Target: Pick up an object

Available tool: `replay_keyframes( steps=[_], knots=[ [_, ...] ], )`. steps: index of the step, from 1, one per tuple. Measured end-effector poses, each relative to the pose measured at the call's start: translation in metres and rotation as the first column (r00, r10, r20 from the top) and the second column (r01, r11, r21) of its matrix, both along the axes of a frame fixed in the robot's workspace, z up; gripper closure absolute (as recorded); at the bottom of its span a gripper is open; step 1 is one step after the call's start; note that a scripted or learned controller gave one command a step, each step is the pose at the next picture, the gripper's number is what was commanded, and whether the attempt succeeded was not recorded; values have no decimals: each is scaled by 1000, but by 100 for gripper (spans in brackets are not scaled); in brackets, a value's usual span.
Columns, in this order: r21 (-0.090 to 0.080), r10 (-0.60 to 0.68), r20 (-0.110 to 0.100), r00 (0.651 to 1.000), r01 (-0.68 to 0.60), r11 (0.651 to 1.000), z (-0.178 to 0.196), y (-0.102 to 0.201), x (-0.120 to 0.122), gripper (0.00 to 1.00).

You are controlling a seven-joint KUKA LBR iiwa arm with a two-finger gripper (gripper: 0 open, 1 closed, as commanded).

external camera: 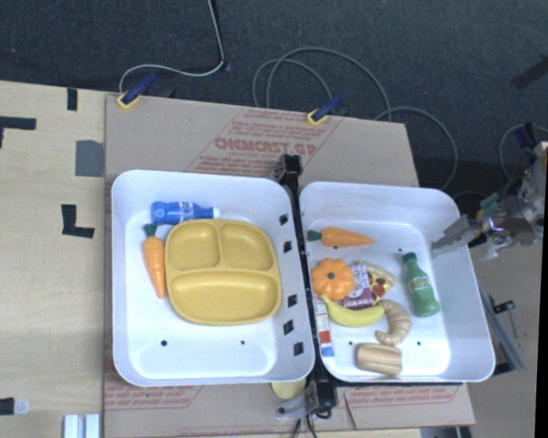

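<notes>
The right bin (457, 214) holds a carrot (344, 236), an orange pumpkin (333, 279), a banana (353, 312), a snack packet (374, 285), a green bottle (421, 285), a croissant (395, 323), a bread roll (378, 358) and a small white tube (322, 328). In the left bin (121, 343) lie a yellow divided plate (224, 270), a blue bottle (181, 212) and a second carrot (154, 264). My gripper (456, 234) hangs at the right bin's right rim, above and right of the green bottle, with nothing seen in it.
Both bins rest on a cardboard sheet (260, 144) on the bench. A black divider (295, 260) with clips runs between the bins. Cables (291, 72) loop on the dark floor behind. Bare bin floor lies along the left bin's front.
</notes>
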State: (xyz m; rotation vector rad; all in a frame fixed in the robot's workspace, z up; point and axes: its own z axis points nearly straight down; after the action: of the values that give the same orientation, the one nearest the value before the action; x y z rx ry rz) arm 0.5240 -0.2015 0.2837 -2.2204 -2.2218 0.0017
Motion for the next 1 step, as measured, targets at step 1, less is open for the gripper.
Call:
replay_keyframes(
  steps=[1],
  knots=[
    [2, 2, -9, 1000, -2, 1000, -142, -14, 53, 0]
  ],
)
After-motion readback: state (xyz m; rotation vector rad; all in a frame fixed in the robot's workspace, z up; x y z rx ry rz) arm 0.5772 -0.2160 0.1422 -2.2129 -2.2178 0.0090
